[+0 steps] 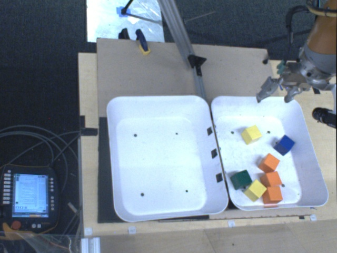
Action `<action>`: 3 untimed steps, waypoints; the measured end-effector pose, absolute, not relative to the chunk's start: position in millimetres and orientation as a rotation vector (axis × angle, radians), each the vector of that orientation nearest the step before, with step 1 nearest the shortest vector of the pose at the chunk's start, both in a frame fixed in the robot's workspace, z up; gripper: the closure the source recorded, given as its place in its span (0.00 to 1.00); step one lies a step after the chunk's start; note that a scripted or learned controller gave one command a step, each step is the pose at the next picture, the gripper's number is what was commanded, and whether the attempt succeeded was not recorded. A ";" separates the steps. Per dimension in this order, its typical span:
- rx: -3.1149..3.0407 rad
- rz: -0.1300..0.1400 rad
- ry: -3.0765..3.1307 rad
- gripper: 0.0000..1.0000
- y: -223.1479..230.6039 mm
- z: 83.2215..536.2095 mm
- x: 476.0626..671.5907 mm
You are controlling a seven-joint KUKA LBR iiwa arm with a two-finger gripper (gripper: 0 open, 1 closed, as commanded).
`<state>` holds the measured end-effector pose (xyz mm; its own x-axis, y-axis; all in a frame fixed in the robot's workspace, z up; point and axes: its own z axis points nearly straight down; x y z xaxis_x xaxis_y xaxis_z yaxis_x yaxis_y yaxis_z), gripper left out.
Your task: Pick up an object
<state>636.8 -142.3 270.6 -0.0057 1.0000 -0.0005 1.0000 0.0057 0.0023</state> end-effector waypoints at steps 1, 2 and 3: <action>2.213 0.001 2.226 0.00 -142.2 270.7 636.9; 2.216 -0.003 2.230 0.00 -135.4 210.9 640.0; 2.221 -0.004 2.225 0.00 -138.3 156.3 630.1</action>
